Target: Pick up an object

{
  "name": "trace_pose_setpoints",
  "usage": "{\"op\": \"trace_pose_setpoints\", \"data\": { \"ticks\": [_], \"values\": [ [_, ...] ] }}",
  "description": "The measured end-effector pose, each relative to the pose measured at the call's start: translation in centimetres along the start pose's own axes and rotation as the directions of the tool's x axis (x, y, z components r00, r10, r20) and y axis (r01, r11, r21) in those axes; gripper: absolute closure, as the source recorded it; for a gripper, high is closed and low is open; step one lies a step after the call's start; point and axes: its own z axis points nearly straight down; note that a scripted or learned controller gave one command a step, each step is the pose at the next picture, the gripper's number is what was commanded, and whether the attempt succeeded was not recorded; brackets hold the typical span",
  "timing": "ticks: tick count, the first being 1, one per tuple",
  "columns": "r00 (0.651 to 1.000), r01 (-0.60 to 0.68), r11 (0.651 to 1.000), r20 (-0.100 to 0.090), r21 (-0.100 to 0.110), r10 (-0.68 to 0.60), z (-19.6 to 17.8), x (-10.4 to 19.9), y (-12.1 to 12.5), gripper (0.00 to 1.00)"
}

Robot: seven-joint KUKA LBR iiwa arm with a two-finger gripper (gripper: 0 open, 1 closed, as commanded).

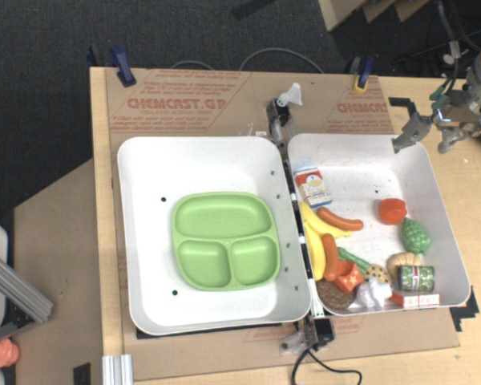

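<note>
While the arm hangs out past the far right corner of the right bin (433, 175), I plan the pick from the biggest things down. On the table (184, 103), that bin is my landmark: the left bin (144, 175) touches its left wall and carries a green divided tray (224, 239), which I judge too broad to grasp. Every graspable thing lies inside the right bin. Along its left wall sit a yellow banana (311, 231), a small carton (313, 188) and a sausage (339, 220), all crowded together. At its near edge a can (415, 278), a carrot (329, 255) and other small toys pile up. Alone on the bare floor towards its right wall rests a red tomato (392, 210), with a green knobbly fruit (415, 236) just beside it. The pincer (427, 133) hovers above the bin's far right corner with its two fingers spread apart, holding nothing. I would go for the tomato: it stands clear, so I centre over it, descend straight, and close only once both fingers straddle it.
</note>
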Motion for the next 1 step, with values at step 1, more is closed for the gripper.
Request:
{"op": "trace_pose_setpoints", "data": {
  "ticks": [1],
  "values": [
    [1.000, -0.005, 1.000, -0.002, 0.010, 0.005, 8.16, -3.08, -4.13, 0.00]
  ]
}}
